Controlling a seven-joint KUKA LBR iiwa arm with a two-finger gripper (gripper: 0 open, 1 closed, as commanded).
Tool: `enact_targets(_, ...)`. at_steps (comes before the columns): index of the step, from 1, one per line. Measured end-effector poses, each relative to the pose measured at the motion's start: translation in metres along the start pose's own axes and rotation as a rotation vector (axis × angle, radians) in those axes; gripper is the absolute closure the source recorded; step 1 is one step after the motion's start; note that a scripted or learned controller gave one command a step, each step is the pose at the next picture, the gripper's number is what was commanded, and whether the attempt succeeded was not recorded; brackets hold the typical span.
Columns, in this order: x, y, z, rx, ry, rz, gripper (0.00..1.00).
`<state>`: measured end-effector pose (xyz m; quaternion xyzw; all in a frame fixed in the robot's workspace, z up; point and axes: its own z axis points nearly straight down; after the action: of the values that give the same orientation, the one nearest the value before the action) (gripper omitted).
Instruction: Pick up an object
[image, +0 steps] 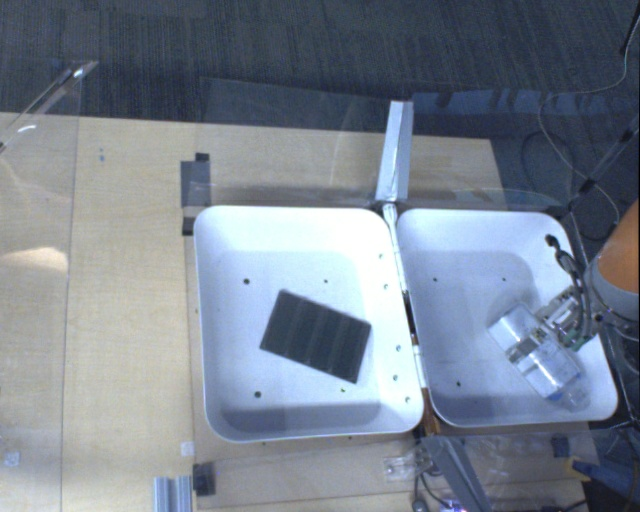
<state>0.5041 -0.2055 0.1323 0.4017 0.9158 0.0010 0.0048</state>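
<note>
Reaching: the grey arm with the orange band (622, 262) is seen entering from the right, low over the right shallow white bin (470, 250).
Claw: the two-finger gripper (545, 335) is placed at a clear, glassy plastic object (535, 352) in the right half of that bin; whether the fingers are spread or closed on it cannot be told, as metal, wires and transparent plastic overlap there.
Hold: no grasp is claimed.
Candidate object 1: the clear plastic piece lies near the right bin's lower right corner, close to the right wall and front rim.
Candidate object 2: a dark grey, ribbed rectangular flat pad (316, 335) lies tilted on the floor of the left shallow white bin (230, 240), well apart from the gripper.
Step in hand: judged to be the grasp attempt on the clear piece, at or just before closing.
Next move: a firm closure is called for, then a straight lift clear of the bin.
Risk: the smooth clear plastic is judged likely to slip.
Edges: the right wall and front rim are near, so sideways room is tight.
Open room: the right bin's floor toward the centre divider (405, 300) is bare; upward is free.
</note>
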Motion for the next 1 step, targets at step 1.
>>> enact_targets(1,-0.0441,0.0454,0.0326,-0.012,-0.020,-0.087,0.00)
